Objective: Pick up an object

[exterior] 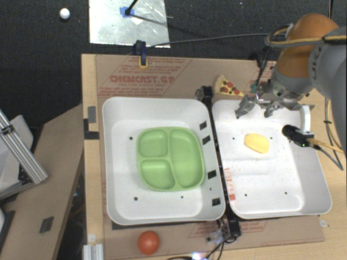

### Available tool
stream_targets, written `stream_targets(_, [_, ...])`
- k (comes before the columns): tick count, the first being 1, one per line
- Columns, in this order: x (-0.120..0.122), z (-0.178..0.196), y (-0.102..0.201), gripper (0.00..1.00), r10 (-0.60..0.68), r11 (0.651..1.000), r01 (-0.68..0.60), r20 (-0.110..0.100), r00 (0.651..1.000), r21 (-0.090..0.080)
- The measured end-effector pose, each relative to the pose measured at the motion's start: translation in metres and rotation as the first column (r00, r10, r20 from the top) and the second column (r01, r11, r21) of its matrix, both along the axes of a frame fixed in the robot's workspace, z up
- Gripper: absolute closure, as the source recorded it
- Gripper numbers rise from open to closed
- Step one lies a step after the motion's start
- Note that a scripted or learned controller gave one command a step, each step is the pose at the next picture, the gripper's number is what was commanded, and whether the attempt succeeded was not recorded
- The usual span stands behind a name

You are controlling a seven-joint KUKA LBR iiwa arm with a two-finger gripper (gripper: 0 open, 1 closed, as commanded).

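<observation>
Camera view: two-finger gripper [256,107] spread apart, grasping nothing, above far edge of right shallow white bin [303,199]. Small yellow rounded lump [257,143] lies just near of it, mid-bin, bare floor all round. Green divided plastic plate [169,158] centred in left white bin [116,118].

The arm [320,53] runs off the right edge, so its upper length is cut away. The pizza slice toy [229,86] peeks out behind the right bin's [282,199] far rim, its lower part hidden. At the bottom edge a tangle of clips and wires [222,234] is too small to make out. The metal frame [16,150] at left is cropped.
</observation>
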State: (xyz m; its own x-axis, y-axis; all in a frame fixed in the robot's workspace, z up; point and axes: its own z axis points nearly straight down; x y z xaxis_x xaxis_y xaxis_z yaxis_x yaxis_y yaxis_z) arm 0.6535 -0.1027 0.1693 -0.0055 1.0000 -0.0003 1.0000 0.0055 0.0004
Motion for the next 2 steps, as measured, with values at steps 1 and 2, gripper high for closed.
stream_targets(1, [0.002,-0.057,0.009,0.00,0.001,1.000,-0.001,-0.003,1.000,0.001])
stream_targets(2, [0.004,-0.042,0.009,1.00,0.001,1.000,-0.001,0.004,1.000,0.000])
